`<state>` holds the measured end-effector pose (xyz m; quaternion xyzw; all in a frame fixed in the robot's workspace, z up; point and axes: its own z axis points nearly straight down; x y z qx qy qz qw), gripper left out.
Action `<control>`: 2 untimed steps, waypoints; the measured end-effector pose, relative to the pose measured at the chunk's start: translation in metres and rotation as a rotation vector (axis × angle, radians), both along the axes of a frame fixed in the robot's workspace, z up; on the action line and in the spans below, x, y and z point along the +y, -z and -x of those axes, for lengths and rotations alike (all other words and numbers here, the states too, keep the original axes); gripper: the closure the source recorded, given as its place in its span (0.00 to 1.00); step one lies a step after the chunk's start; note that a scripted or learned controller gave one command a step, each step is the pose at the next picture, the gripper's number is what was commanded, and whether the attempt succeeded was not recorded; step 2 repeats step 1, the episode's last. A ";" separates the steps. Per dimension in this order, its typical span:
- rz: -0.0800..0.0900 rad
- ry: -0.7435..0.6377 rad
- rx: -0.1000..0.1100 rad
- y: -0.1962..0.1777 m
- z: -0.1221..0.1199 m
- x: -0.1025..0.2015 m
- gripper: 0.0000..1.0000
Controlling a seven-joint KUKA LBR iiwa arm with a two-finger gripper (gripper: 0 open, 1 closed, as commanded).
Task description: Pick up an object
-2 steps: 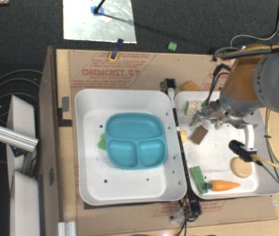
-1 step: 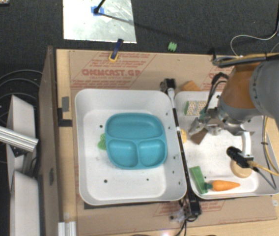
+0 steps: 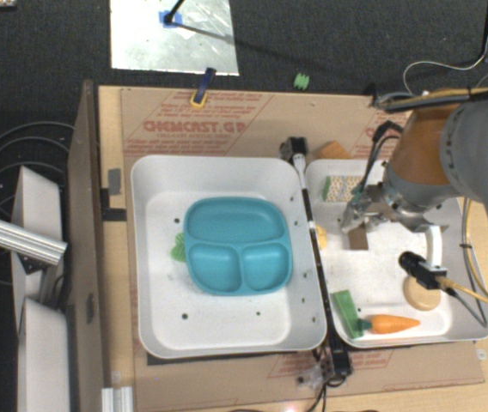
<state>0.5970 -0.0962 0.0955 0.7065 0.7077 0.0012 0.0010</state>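
**Over the right bin, the gripper is hanging low among small things**

Above the back half of the right bin [image 3: 381,273], the gripper [image 3: 360,221] is pointing down toward the white floor, near the wall shared with the left bin [image 3: 158,230]. Whether it is released or clenched cannot be told from this slant, and nothing is plainly showing in its grasp. The grey arm [image 3: 480,157] is reaching in from the right, its orange band [image 3: 420,148] sitting just above the wrist.

Several things that could be picked are lying in the right bin. A speckled pale card [image 3: 337,187] is resting at the back corner, just beside the gripper. An orange carrot [image 3: 392,323] is lying along the front wall, with a green block [image 3: 344,305] just to its left, tilted against the front corner. A round beige piece [image 3: 422,296] is sitting near the carrot, toward the right side.

In the left bin, a teal divided plate [image 3: 237,243] is lying flat in the middle, and a small green thing [image 3: 178,247] is peeking out at its left edge, touching it. Behind the right bin, an orange piece [image 3: 333,150] is lying on the brown bench [image 3: 192,118].
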 end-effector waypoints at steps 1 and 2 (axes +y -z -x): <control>-0.003 -0.011 -0.007 -0.095 0.005 0.084 1.00; -0.003 -0.011 -0.007 -0.095 0.005 0.084 1.00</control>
